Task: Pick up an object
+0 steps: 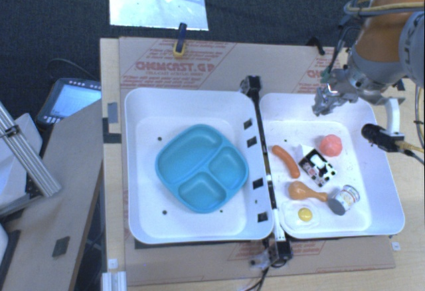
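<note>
Hovering end effector (323, 105) at right bin (382, 216) far rim; grip state cannot tell. Pink ball (331, 145) just below it: descend straight, centre over ball, clear of sausage (286, 159).

Looking like robotics lab from my remote seat: white bins (199, 100) sitting on cardboard-covered bench (219, 60), cables trailing, tablet (66, 102) lying off left, dark carpet showing.

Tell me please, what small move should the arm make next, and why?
Probably lower the gripper toward the pink ball. The gripper hangs over the far edge of the right bin with nothing visibly in it, and the ball lies just nearer the camera, apart from the other items.
</note>
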